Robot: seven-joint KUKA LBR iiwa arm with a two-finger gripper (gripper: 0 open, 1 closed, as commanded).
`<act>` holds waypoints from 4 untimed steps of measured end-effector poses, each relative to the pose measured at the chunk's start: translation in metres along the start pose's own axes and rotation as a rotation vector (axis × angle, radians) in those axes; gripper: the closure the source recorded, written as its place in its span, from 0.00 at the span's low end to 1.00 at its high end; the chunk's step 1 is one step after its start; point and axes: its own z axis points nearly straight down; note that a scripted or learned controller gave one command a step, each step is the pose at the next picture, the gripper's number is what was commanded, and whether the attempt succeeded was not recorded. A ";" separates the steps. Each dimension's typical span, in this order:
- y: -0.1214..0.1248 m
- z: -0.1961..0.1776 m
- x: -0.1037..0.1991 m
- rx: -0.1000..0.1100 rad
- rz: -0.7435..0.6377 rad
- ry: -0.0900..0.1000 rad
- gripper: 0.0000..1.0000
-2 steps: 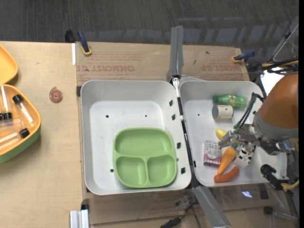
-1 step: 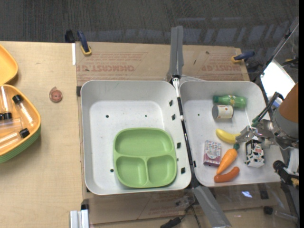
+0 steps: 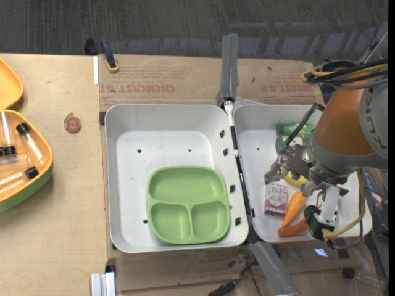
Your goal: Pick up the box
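A: Where is the gripper (image 3: 285, 170)?

B: Low in the right bin (image 3: 259, 165), under the orange band of the arm (image 3: 345, 134). The metal fingers sit just above the box (image 3: 276, 199), pointing toward the bin's middle.

A: Are they apart or together?

B: I cannot tell. The wrist covers most of them, and what shows is a tangle of grey metal.

A: Is the box between them?

B: Not that I can see. The box lies on the bin floor, small, pale, with a pink and white printed face. It is just below the gripper, near the bin's front wall.

A: What lies around it?

B: An orange carrot (image 3: 293, 211) lies right beside it on the right, slanting down toward the front wall. A yellow thing (image 3: 295, 179) peeks out just above the box, mostly hidden by the arm. A green object (image 3: 290, 129) lies farther back in the same bin.

A: And the other bin?

B: The left bin (image 3: 123, 165) holds a green divided plate (image 3: 188, 204) with three compartments, near its front. Well off to the left, on the bench (image 3: 49, 239), stacked yellow and green trays (image 3: 28, 159) hold some small vials.
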 end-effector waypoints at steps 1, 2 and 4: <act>0.025 0.083 -0.037 -0.017 -0.030 0.003 0.00; 0.023 0.089 -0.042 -0.024 -0.066 0.004 0.00; 0.023 0.089 -0.041 -0.024 -0.188 0.002 0.00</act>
